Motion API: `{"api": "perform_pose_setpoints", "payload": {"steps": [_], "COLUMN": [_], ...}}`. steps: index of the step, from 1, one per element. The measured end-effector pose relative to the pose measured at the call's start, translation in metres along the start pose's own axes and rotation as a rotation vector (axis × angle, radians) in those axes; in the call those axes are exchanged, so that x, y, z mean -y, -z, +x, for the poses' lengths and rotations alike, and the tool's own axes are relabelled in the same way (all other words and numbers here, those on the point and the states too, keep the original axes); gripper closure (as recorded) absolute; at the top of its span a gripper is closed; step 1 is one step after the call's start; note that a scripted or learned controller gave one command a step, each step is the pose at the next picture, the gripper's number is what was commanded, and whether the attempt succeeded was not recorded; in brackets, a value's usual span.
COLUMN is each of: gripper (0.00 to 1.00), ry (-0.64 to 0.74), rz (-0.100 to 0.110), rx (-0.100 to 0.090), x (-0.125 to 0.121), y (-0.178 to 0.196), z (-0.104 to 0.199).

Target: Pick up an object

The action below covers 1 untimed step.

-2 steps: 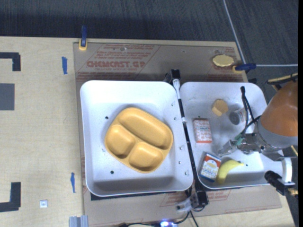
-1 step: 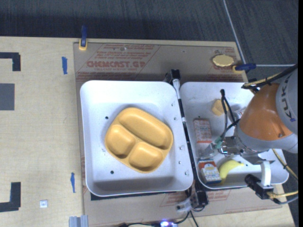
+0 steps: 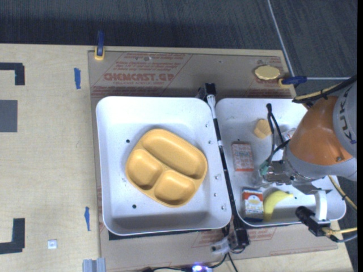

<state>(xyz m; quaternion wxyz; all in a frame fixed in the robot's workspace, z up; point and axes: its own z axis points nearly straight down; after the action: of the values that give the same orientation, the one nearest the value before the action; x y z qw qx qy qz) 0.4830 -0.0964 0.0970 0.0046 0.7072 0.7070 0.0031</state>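
Note:
In the right bin (image 3: 238, 113) lie a small tan block (image 3: 262, 128), a flat red-and-white packet (image 3: 243, 156), a small red-and-white box (image 3: 253, 203) and a yellow banana (image 3: 275, 200). The arm's orange band (image 3: 320, 137) hangs over that bin's right half. My gripper (image 3: 272, 172) points down near the bin's middle, just above the banana and to the right of the packet. The arm's body hides its tip.
The left bin (image 3: 108, 152) holds a yellow divided plate (image 3: 165, 166). A black bar (image 3: 218, 146) runs between the two bins. Black cables (image 3: 273, 130) trail across the right bin near the gripper. A tan disc (image 3: 267, 72) lies on the cardboard behind the bins.

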Motion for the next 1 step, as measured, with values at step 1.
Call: {"api": "perform_pose_setpoints", "payload": {"steps": [1], "gripper": [0.00], "ry": [0.000], "rz": [0.000], "rx": [0.000], "x": [0.0000], "y": [0.0000], "z": [0.0000]}}
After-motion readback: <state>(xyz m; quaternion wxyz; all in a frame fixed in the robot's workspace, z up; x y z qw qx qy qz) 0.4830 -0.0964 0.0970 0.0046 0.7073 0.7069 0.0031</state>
